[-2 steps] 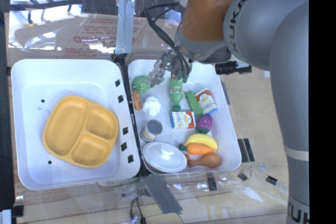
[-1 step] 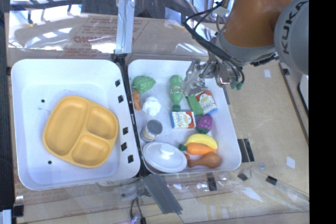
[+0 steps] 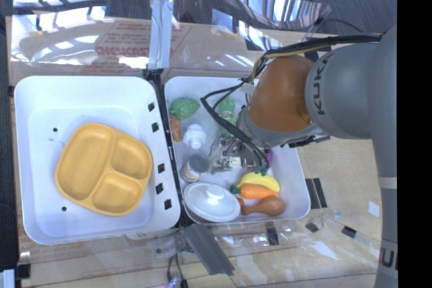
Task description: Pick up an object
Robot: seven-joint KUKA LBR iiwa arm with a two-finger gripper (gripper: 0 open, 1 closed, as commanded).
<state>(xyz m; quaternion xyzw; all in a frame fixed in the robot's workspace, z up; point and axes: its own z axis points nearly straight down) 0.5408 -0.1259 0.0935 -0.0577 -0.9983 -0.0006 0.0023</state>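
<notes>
My gripper (image 3: 228, 157) hangs low in the middle of the right bin (image 3: 297, 175), under the orange wrist band. Toys lie around it: a green leafy piece (image 3: 183, 107) and a second green one (image 3: 227, 108) at the back, a small white bottle (image 3: 195, 137), a grey-topped can (image 3: 195, 166), a white bowl (image 3: 211, 202) in front, and a banana (image 3: 259, 181), carrot (image 3: 255, 191) and brown drumstick (image 3: 264, 206) at the front right. The metal fingers sit just right of the can, and the wrist partly covers them. Nothing is plainly seen between them.
The left bin (image 3: 40, 111) holds a yellow divided plate (image 3: 102, 168). A black divider with clips (image 3: 162, 145) separates the two bins. A small orange carrot (image 3: 175, 127) lies by the divider. Cables loop from the wrist across the back of the right bin.
</notes>
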